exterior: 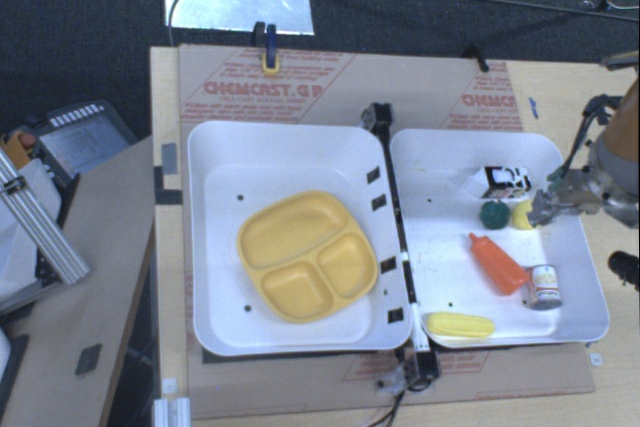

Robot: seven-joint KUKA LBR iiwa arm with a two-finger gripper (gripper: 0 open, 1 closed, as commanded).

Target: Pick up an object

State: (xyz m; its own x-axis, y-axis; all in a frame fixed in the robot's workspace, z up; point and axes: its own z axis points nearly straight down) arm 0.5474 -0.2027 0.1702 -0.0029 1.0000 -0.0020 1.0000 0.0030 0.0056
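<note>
Clearly crowded at the right bin's (575,330) far side: a green ball (494,214), a small yellow piece (521,214) touching it at its 3 o'clock, and a black-and-white item (507,180) just at their 12 o'clock. Claw (545,207) low at the bin's 3 o'clock rim, just beside the yellow piece. Cannot tell how wide the claw stands, nor whether anything is between its tips; too small and blurred.

Likely target, judging by nearness: the yellow piece or the green ball. Main risk: closing on two touching things at once, so one slips out or both roll away. Round ball, probably easy to push toward 9 o'clock instead of being gripped. Second risk: hitting the bin wall, with the claw so close to the rim.

Further at 6 o'clock, an orange bottle (497,262) lying tilted, a small white jar (544,286) touching its lower end, and a yellow corn cob (460,324) near the front edge. Well apart, so little danger there. Left bin (210,315) with a yellow divided tray (306,255), far from the action on the counter (170,95).
</note>
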